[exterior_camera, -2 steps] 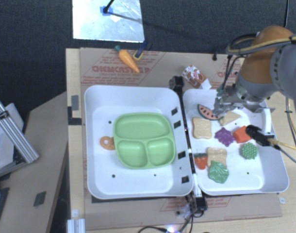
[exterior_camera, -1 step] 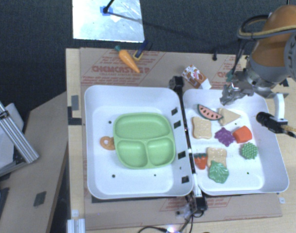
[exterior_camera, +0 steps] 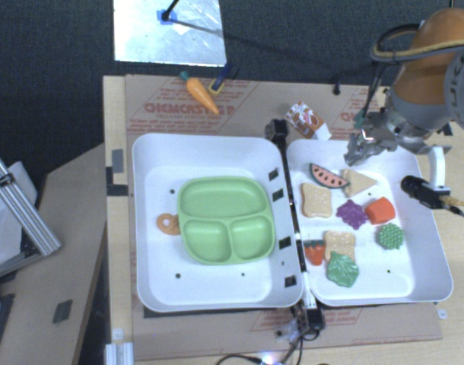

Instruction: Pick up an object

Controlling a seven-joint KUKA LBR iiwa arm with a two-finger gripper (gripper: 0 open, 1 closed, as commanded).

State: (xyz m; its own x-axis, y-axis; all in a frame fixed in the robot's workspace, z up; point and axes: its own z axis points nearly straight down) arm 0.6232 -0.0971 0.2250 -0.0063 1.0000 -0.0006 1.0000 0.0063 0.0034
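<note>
My gripper (exterior_camera: 356, 157) hangs over the back of the right bin (exterior_camera: 426, 280), just above a pale wedge-shaped piece (exterior_camera: 358, 181). A watermelon slice (exterior_camera: 328, 176) lies to its left. In front of these lie a bread slice (exterior_camera: 316, 201), purple grapes (exterior_camera: 352, 214), an orange block (exterior_camera: 380, 210), a green broccoli (exterior_camera: 389, 236), a cracker (exterior_camera: 340, 241), a small red and green piece (exterior_camera: 314, 253) and a green leaf (exterior_camera: 342, 270). Nothing shows between the fingers.
The left bin (exterior_camera: 152, 280) holds a green divided plate (exterior_camera: 224, 219) and a small pretzel (exterior_camera: 168, 224). Behind the bins, on the cardboard, lie a toy carrot (exterior_camera: 201, 94) and a wrapped snack (exterior_camera: 304, 119). A foil sheet (exterior_camera: 170, 23) lies farther back.
</note>
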